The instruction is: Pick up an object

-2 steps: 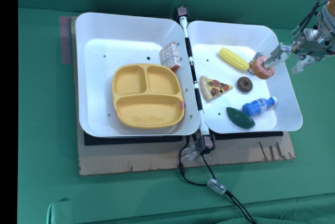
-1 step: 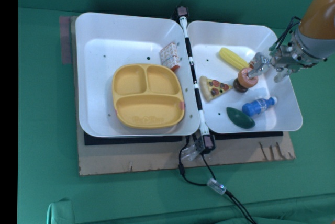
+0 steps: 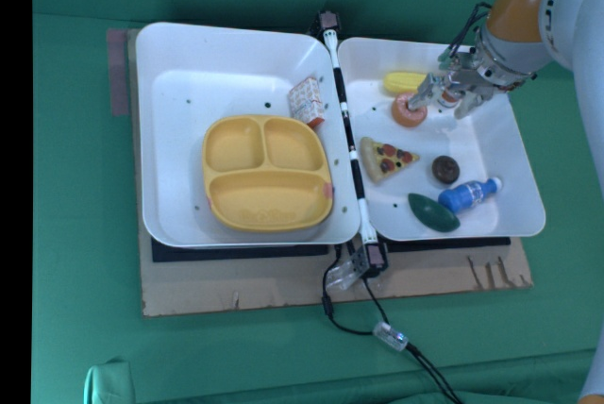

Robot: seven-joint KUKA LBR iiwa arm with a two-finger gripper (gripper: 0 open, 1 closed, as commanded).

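The right bin (image 3: 514, 168) holds several toy foods. An orange ring donut (image 3: 408, 112) lies near its back, with a yellow piece (image 3: 404, 82) just behind it. A pizza slice (image 3: 386, 157), a chocolate donut (image 3: 445, 169), a blue bottle (image 3: 469, 194) and a dark green pod (image 3: 433, 212) lie nearer the front. My gripper (image 3: 444, 99) hangs over the back of this bin, just right of the orange donut. It is open, one finger beside the donut's right edge, and I see nothing between the fingers.
The left bin (image 3: 179, 91) carries a yellow divided plate (image 3: 267, 173) and a small red-and-white carton (image 3: 306, 100) by its right wall. A black-and-white hinge bar (image 3: 344, 128) runs between the bins, and cables (image 3: 377, 322) trail off the front.
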